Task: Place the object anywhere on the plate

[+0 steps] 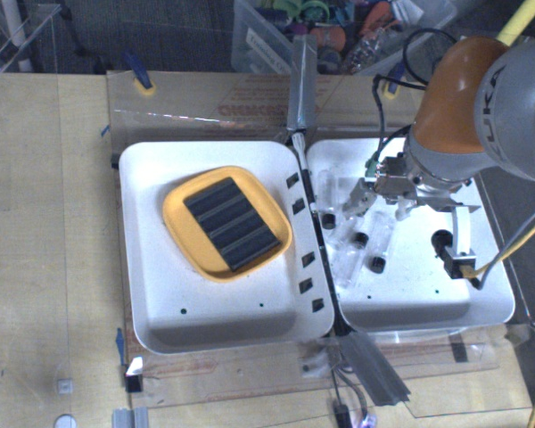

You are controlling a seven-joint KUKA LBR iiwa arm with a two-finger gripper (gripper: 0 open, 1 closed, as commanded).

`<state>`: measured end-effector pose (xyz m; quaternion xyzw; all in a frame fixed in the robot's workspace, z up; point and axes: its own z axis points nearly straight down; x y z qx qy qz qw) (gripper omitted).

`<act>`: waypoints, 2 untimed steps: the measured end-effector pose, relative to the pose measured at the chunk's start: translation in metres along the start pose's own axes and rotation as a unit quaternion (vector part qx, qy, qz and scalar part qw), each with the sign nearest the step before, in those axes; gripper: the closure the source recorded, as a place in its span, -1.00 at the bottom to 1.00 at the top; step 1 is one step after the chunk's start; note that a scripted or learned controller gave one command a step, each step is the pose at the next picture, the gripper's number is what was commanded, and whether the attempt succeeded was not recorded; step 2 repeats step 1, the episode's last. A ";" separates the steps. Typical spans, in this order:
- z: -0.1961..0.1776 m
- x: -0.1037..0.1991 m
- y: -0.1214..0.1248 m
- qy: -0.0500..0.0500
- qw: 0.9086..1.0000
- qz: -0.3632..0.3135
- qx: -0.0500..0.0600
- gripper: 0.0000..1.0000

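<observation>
A black ribbed rectangular object [232,223] lies flat in the middle of the yellow plate [175,219], which sits in the left bin [152,292]. My gripper [350,240] hangs low over the left part of the right bin [428,297], well to the right of the plate and past the divider. Its pale translucent fingers [380,239] point down and to the left, spread apart, with nothing between them.
A raised divider with black clips [305,239] runs between the two bins. The grey arm with its orange band [459,87] reaches in over the right bin's back corner. A clear tub of colourful toys [339,12] stands behind the bins.
</observation>
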<state>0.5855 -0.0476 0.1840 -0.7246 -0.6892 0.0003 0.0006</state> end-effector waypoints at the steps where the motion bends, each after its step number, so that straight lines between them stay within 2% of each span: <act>1: -0.028 0.064 -0.026 0.000 1.000 0.031 0.001 -1.00; 2: -0.028 0.064 -0.026 0.000 1.000 0.031 0.001 -1.00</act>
